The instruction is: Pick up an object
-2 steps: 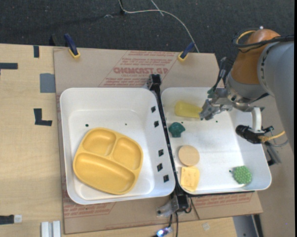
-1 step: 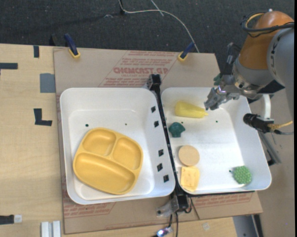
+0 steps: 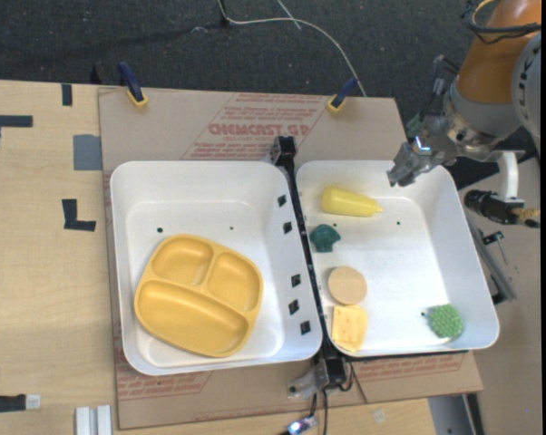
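The tool (image 3: 402, 176) is seen at the upper right rim of the right bin (image 3: 463, 243), hanging from the grey arm with its orange band (image 3: 495, 48). Whether it is spread or pressed together cannot be told, and nothing is seen held in it.

Nearest to the tool, just to its left and slightly lower, a yellow corn-shaped toy (image 3: 349, 203) is laid on the floor of the right bin, clear of the tool. Below and left of that, a small dark green piece (image 3: 324, 236) is found close to the divider between the bins. Further down from the tool, a round tan disc (image 3: 347, 285) is placed, and a pale yellow flat piece (image 3: 349, 327) is set just beneath it, near the bin's lower rim. Well below the tool, in the lower right corner of the same bin, a bumpy green ball (image 3: 444, 321) is seen.

Farthest from the tool, across the divider, a yellow divided plate (image 3: 199, 294) is laid in the left bin (image 3: 128, 198). Both bins are carried on a cardboard sheet (image 3: 246, 125) clamped to the bench (image 3: 37, 270).
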{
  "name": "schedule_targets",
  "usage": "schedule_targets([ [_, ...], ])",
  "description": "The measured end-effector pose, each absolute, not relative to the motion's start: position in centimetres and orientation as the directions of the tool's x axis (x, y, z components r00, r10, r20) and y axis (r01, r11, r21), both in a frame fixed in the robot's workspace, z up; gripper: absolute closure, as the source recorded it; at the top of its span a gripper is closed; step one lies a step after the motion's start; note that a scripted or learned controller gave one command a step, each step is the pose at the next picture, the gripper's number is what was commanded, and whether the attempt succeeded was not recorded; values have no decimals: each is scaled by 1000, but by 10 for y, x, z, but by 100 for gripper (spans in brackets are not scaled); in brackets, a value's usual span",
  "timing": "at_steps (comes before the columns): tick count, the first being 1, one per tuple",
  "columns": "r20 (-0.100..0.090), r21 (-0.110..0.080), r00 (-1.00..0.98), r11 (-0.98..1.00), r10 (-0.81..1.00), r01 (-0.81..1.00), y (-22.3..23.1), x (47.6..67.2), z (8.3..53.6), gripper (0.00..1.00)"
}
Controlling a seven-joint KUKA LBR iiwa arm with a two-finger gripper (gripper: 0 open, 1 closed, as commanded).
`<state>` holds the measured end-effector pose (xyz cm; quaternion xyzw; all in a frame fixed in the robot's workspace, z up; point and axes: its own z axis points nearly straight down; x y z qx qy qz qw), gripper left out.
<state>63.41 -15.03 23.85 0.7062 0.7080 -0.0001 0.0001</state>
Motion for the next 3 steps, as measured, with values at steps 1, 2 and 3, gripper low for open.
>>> schedule_targets([
  [1, 2, -7, -6, 6, 1000, 1000, -97, 624, 222, 100],
  [2, 2, -7, -7, 7, 1000, 1000, -48, 615, 228, 100],
  [3, 1, -9, -6, 6, 1000, 1000, 5, 602, 213, 100],
])
